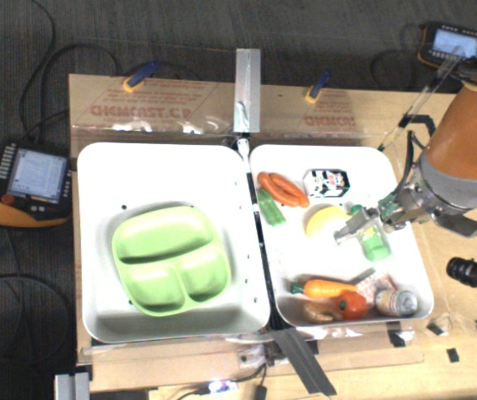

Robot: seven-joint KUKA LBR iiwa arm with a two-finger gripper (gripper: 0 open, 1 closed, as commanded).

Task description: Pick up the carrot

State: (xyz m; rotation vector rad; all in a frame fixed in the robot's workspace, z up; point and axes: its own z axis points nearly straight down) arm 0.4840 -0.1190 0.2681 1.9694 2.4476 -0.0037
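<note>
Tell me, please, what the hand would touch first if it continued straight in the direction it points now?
The hand points leftward across the right bin, toward the yellow lemon, so it would probably meet that first. The carrot lies nearer the camera, off that line. The hand's height above the bin is unclear.

Dark grey carpet (180,23) with black cables around a light wooden bench (455,248)
</note>
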